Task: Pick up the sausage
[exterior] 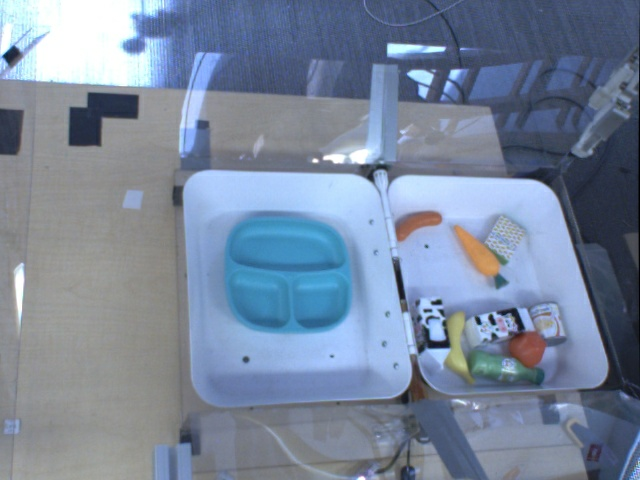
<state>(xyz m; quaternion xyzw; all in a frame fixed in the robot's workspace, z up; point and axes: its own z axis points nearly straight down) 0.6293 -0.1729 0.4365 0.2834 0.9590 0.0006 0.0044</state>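
Sausage (418,224) lies in the right bin's (560,208) far-left corner, hard against the wall, so a descending finger may strike the rim and nudge it aside; pincer state cannot be told.

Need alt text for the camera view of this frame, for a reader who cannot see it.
A sausage lies at the upper left of the right white bin, apart from a toy carrot, a small patterned box and a cluster of toy foods along the bin's near edge. The left white bin holds a teal divided plate.
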